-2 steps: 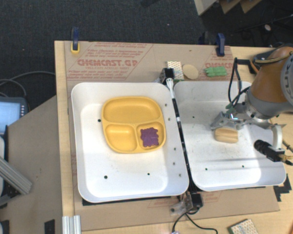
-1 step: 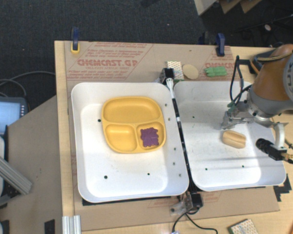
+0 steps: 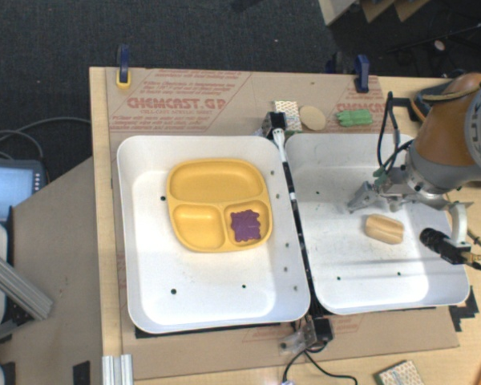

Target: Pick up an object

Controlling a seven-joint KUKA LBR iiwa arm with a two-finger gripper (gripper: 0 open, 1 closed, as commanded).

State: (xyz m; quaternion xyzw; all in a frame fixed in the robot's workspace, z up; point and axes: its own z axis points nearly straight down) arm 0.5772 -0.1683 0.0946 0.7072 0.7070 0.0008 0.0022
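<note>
Gripper [image 3: 367, 196] fingers hung spread and empty over the right bin [image 3: 337, 283], just up and left of the tan bread-like block [image 3: 384, 229], likely poised for a descent onto it. That block lay alone on the bin floor, while the left bin [image 3: 144, 279] held a yellow divided plate [image 3: 218, 203] bearing a purple piece [image 3: 245, 224].
</note>
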